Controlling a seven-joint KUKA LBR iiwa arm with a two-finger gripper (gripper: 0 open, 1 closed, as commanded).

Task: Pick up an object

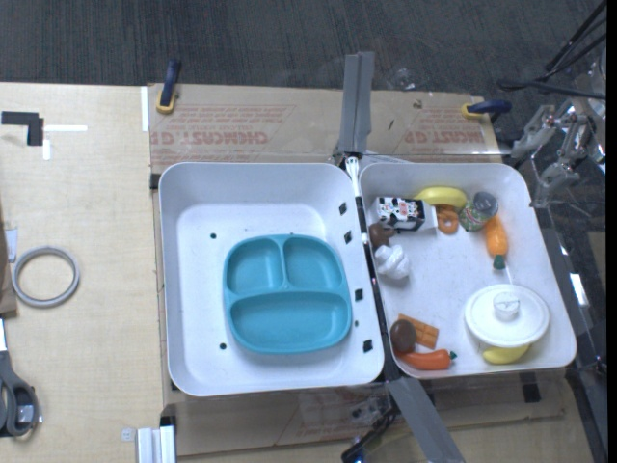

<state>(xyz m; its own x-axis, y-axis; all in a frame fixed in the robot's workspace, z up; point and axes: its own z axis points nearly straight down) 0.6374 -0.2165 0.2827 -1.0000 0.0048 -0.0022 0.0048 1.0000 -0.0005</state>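
Observation:
The right bin [540, 258] holds several small objects. A yellow banana [441, 197], a black-and-white carton [400, 212], an orange ring [448, 222], a small jar [477, 210] and an orange carrot [496, 239] lie along its far side. A white crumpled piece [390, 260] rests by the left wall. A white lidded bowl [506, 316], a brown ball [403, 334] and a red-orange pepper [424, 360] sit near the front. My gripper [561, 150] hangs as a metal linkage outside the bin's far right corner, apart from every object.
The left bin [183, 258] bears a blue divided plate [286, 292]. A grey divider post [357, 104] rises between the bins at the back. On the bench to the left lie a tape roll [43, 276] and scissors [14, 408].

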